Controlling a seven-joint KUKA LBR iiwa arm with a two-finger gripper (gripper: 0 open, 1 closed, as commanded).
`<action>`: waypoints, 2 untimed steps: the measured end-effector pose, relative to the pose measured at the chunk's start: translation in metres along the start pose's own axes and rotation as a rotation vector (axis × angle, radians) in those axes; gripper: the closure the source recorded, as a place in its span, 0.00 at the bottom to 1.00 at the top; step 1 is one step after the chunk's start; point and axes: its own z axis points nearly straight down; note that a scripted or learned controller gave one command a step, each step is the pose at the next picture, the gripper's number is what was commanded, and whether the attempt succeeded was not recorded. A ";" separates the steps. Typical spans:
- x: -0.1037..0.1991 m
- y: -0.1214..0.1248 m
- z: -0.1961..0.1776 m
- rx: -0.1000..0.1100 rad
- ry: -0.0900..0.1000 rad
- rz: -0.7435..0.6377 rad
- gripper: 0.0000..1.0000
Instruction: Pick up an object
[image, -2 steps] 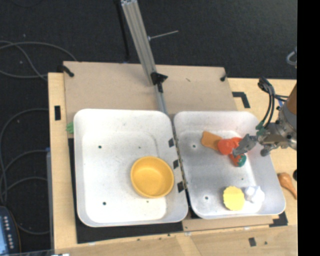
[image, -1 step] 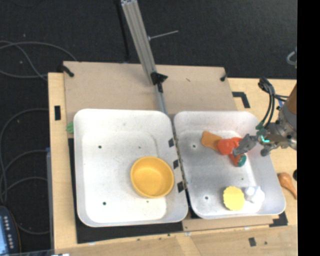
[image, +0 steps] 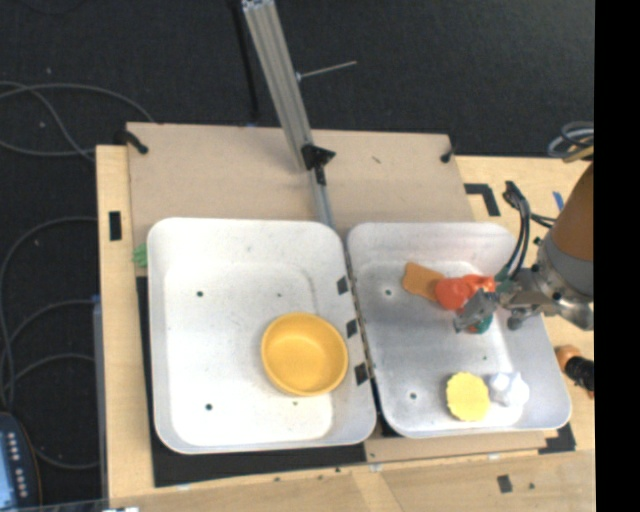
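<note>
The gripper (image: 478, 312) is down in the right bin (image: 420, 250), right up against the red end of the orange-and-red object (image: 445, 286), but the fingers blur into that object and I cannot tell how they stand. Below it sit a yellow round piece (image: 467, 396) and a pale white lump (image: 507, 388), too small to identify, and over in the left bin (image: 200, 260) rests the yellow bowl (image: 304, 354).

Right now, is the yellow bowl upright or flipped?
Upright. The yellow bowl sits in the left bin with its opening facing up; rim and inner floor show, with nothing inside.
</note>
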 end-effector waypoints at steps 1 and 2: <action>0.001 0.000 0.043 -0.001 0.000 0.000 0.00; 0.005 -0.008 0.101 0.001 0.001 0.000 0.00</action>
